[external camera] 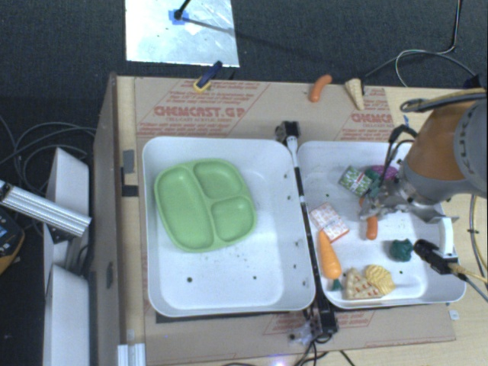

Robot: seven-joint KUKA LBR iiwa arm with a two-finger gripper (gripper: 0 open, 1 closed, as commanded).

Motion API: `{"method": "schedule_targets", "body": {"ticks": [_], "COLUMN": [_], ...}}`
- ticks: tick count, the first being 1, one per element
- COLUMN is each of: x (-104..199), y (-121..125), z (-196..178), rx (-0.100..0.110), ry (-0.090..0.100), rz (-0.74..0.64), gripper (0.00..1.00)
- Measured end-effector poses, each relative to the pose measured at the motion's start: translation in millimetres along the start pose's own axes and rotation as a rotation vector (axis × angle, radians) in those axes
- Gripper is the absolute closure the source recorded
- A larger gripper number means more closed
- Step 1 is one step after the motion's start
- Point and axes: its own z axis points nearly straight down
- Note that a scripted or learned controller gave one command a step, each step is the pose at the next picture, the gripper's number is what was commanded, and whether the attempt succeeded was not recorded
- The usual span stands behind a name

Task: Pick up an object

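Observation:
The right bin (435, 290) holds several small items. A green packet (352, 179) lies near its back, with a purple piece (386, 172) beside it. A pink checkered card (329, 220) and a carrot (329, 256) lie along the left wall. A waffle (355, 284) and a yellow ridged piece (380, 277) sit at the front, and a dark green lump (401, 248) lies to their right. My gripper (379, 202) hangs low in the middle of this bin, just above a small orange sausage (371, 228). The wrist hides what lies directly under it.
The left bin (267, 280) bears a green divided plate (203, 203). On the cardboard behind the bins lie an orange piece (321, 87), a cone (354, 92) and a blue and yellow item (207, 76). A black part of the arm (435, 256) overhangs the right bin's right side.

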Motion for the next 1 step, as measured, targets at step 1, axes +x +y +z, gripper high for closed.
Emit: {"method": "schedule_targets", "body": {"ticks": [1], "x": [62.4], "y": [47.2], "z": [-61.2], "rx": [-0.001], "ry": [0.002], "rz": [0.001], "gripper": [1.00]}}
